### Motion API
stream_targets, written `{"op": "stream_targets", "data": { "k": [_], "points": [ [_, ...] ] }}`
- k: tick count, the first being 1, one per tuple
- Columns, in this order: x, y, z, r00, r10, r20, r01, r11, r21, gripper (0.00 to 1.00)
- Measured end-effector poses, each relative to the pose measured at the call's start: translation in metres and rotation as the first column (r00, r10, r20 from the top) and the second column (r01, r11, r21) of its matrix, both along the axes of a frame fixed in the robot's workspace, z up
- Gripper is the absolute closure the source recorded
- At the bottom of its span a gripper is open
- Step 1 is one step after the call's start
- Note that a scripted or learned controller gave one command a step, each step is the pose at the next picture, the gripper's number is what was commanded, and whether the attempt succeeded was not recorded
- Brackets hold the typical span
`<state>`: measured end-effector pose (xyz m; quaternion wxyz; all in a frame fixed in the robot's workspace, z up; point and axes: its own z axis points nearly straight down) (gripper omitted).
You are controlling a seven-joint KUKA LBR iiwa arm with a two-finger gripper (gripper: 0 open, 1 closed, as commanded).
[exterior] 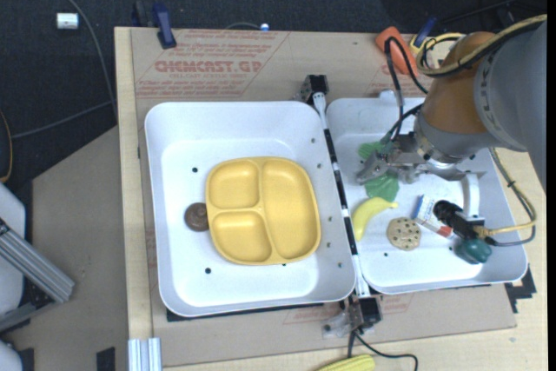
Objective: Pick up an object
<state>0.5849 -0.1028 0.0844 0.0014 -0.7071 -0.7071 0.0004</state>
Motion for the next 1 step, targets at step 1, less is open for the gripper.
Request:
{"op": "stream_targets", "data": {
  "k": [1],
  "points": [
    [-0.0187, 0.0020, 0.0001, 1.000, 0.000, 0.000, 0.000, 1.000, 0.000, 0.00]
  ]
}}
